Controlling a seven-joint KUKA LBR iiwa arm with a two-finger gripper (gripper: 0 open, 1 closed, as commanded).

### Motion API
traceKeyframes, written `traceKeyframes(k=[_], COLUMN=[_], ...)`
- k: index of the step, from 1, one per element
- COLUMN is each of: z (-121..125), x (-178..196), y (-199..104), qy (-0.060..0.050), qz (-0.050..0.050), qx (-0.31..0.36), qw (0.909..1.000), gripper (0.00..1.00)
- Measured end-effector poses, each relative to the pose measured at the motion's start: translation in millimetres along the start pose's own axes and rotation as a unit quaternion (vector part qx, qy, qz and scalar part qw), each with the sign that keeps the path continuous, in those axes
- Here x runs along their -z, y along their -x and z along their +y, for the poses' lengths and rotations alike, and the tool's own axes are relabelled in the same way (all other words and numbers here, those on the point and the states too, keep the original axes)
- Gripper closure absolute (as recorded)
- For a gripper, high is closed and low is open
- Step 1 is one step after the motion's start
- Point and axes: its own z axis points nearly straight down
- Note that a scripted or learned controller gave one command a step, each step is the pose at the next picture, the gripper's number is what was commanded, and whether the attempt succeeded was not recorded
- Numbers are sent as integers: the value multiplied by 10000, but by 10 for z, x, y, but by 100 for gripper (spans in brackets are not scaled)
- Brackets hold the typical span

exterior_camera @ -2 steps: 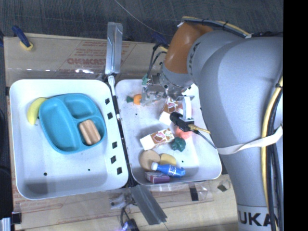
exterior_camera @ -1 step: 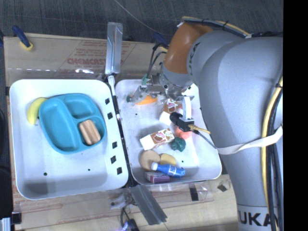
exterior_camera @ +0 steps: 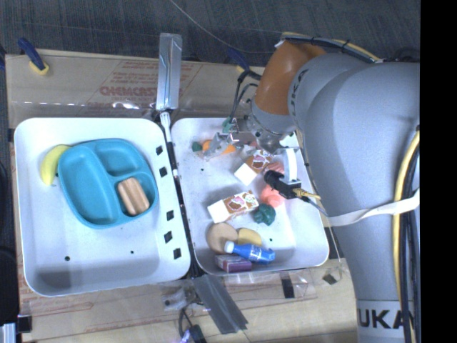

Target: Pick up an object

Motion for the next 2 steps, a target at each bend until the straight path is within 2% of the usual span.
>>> traceKeyframes(k=[1,2], z=[11,-1007], x=[-11,-10], y=[-437,-142], qy=[-7,0], qz=[9,-7], qx=[150,982], qw=[9999,9952], gripper=[0,0])
